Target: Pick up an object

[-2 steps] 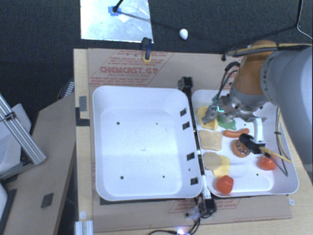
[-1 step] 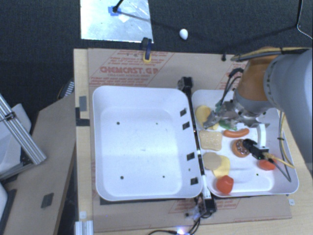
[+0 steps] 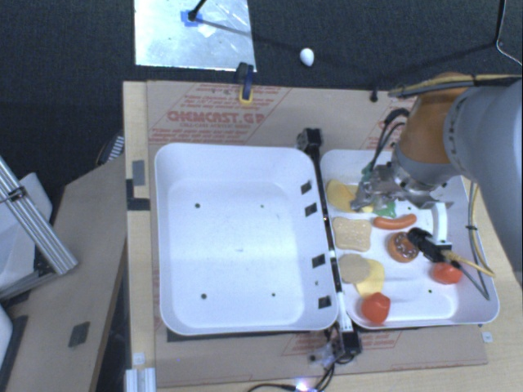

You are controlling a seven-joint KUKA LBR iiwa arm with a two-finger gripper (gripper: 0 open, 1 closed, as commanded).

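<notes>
bins (image 3: 237, 317): smooth glossy white plastic | bench board (image 3: 270, 109): matt cardboard | plate (image 3: 192, 23): shiny metal

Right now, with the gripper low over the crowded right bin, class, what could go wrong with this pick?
1. The toys lie packed together: the gripper sits between the yellow piece and the sausage, so it may nudge or catch two at once.
2. The bread slice looks flat and may slip the fingers.
</notes>
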